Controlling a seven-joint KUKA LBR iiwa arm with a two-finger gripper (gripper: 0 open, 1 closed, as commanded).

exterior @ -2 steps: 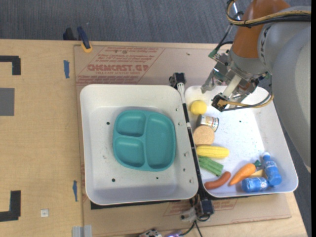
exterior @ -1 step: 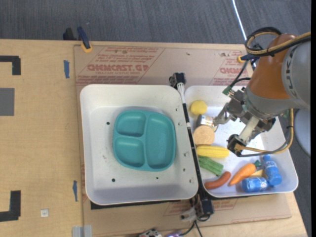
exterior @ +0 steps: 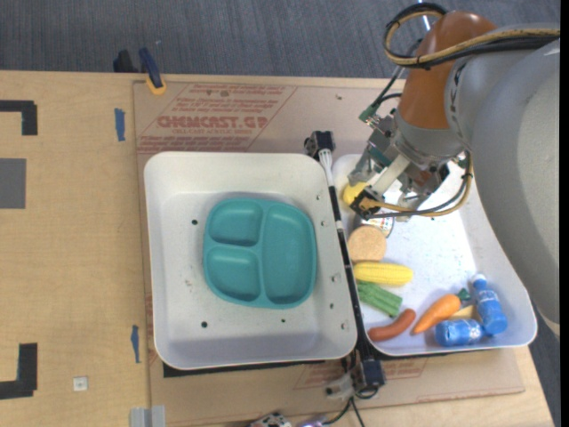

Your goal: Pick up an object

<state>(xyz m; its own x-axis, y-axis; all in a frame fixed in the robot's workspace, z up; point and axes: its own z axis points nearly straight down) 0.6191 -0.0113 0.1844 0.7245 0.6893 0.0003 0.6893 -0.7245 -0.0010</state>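
My gripper hangs low over the far left corner of the right bin, with the orange-banded wrist above it. A small yellow thing peeks out at its left side; I cannot tell whether it is held. In front of the gripper a round tan biscuit lies in the bin. Nearer the front are a yellow corn cob, a green bean pod, a red sausage, an orange carrot and two blue bottles.
The left bin holds a teal divided plate in its middle. Black clamps sit on the rim between the bins, at the back and front. The bins rest on a cardboard sheet.
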